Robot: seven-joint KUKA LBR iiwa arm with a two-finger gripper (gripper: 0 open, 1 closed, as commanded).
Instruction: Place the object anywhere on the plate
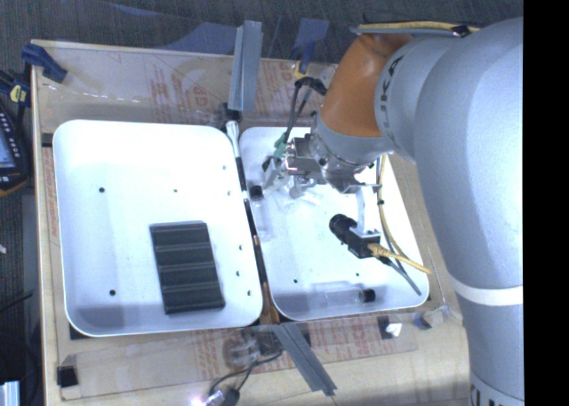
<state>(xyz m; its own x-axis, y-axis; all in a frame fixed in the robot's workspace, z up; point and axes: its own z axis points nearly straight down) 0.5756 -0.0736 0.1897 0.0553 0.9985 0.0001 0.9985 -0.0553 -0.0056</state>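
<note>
plate: dark grey ribbed rectangular plate lies flat in the left shallow white bin, toward its near side, bare on top, so it reads as the drop target
plate axis: long side runs far-to-near, leaning slightly to the view's right at the near end; ribs run across it
object: small clear tube-like thing with a dark end, hard to make out against the white, lies flat on the floor of the right shallow white bin, just beside the near wall
object axis: long axis runs roughly left-right along the near wall, dark end toward the view's right; likely came to rest against the wall slope
object vs plate: well apart, in separate bins, with the divider rims between them
arm: grey arm with orange band reaches in from the right, wrist over the far-left part of the right bin, well apart from the object
jaws: cannot tell if apart or together, since there's clutter and glare under the wrist; nothing visibly held
cable: black plug with yellow cable hangs off the wrist over the middle of the right bin
table: wooden table carries both bins
step, judged: object not yet picked, task barely begun
</note>
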